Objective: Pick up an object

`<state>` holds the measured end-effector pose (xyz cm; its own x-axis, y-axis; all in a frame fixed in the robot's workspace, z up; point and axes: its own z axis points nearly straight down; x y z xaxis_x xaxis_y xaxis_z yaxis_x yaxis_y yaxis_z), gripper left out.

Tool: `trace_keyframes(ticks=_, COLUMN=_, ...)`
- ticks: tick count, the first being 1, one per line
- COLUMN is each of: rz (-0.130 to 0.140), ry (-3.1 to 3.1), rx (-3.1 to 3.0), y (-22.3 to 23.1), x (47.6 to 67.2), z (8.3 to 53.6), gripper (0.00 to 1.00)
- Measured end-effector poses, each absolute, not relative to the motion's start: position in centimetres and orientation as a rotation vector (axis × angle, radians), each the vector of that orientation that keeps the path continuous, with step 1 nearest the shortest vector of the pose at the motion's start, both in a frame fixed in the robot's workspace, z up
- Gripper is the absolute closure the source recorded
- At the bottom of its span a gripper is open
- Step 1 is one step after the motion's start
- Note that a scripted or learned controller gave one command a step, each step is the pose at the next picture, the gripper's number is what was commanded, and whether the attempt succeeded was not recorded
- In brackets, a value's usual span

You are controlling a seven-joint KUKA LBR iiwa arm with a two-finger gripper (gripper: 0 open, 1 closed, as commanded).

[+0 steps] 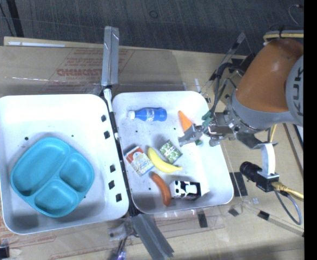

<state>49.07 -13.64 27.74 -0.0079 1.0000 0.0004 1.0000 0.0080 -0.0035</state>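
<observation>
Brown cardboard is covering the tabletop (pixel 50 58), and two shallow white bins are sitting side by side on it. Toward the left of the frame, the left bin (pixel 18 107) is holding a blue divided plate (pixel 52 176), lying flat in its lower left part.

Toward the centre, the right bin (pixel 147 97) is carrying a scatter of small things. A blue bottle (pixel 147 114) is lying on its side near the bin's upper edge. An orange carrot (pixel 185 120) is lying at a slant in the upper right part. A small green packet (pixel 171 151) is resting near the middle, with a yellow banana (pixel 163 161) just below it, touching or nearly so. A red and white carton (pixel 139 160) is sitting just left of the banana. A brown sausage (pixel 162 188) is lying near the lower edge, and a black and white cow-patterned box (pixel 186 189) is just right of it.

From the right of the frame the grey and orange arm (pixel 266 85) is reaching in. Its hand (pixel 200 134) is hanging over the right side of the right bin, just below the carrot and right of the green packet. Whether it is spread or closed I cannot tell, and nothing is visibly held in it.
</observation>
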Motion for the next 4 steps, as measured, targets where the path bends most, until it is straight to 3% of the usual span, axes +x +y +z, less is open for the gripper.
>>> trace_keyframes(ticks=1, rz=0.005, ry=-2.304, rx=-2.129, y=-15.1, x=51.9, z=16.9, gripper=0.0)
trace_keyframes(ticks=2, rz=-0.008, ry=-2.383, rx=-2.065, y=-13.9, x=52.2, z=9.9, gripper=0.0)
trace_keyframes(ticks=3, rz=0.0, ry=-2.381, rx=-2.051, y=-13.8, x=51.9, z=10.3, gripper=1.0)
trace_keyframes(ticks=4, rz=0.001, ry=-2.402, rx=-2.022, y=-8.4, x=55.1, z=19.2, gripper=1.0)
